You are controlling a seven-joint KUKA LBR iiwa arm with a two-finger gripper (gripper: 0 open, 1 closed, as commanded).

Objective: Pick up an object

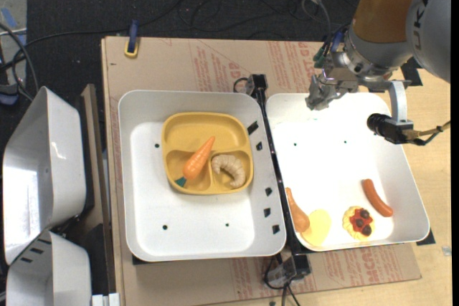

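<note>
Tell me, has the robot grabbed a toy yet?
Not yet. The gripper hangs over the back of the right bin, with no toy between its jaws. The sausage, little pizza and yellow piece lie near that bin's front. The carrot and shrimp sit in the yellow plate in the left bin. The whole pick remains: reach, close, lift.

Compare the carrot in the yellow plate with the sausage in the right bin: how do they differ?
The carrot is orange and tapers to a point; the sausage is redder, with rounded ends. The carrot lies in the plate in the left bin, across a divider; the sausage lies on the floor of the right bin. The carrot looks longer. Both are long, lie flat at a slant, and are away from the claw.
</note>
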